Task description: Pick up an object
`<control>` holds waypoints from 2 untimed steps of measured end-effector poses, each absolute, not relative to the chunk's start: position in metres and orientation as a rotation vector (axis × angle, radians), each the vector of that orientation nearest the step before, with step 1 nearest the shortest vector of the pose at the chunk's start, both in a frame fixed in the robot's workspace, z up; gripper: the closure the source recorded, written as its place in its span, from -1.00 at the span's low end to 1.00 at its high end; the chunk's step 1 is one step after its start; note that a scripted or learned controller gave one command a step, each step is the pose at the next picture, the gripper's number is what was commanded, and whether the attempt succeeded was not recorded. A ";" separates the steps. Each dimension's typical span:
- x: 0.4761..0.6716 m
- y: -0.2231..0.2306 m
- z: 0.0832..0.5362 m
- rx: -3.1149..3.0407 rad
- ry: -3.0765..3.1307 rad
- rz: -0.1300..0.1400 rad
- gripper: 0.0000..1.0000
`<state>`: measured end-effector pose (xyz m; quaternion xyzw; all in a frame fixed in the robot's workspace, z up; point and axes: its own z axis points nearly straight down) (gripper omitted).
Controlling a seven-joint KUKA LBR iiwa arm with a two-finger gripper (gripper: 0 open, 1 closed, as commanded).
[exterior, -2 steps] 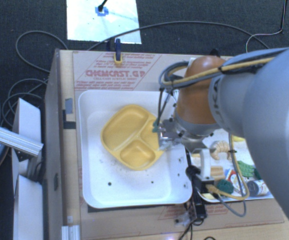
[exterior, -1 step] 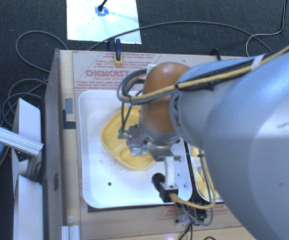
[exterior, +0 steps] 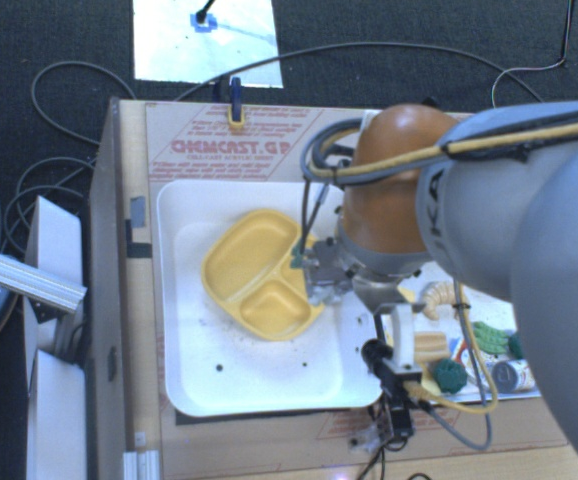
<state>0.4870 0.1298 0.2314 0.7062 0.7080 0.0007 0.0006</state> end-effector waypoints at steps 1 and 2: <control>0.487 0.085 0.266 2.218 2.223 0.003 1.00; 0.519 0.130 0.168 2.219 2.226 -0.002 1.00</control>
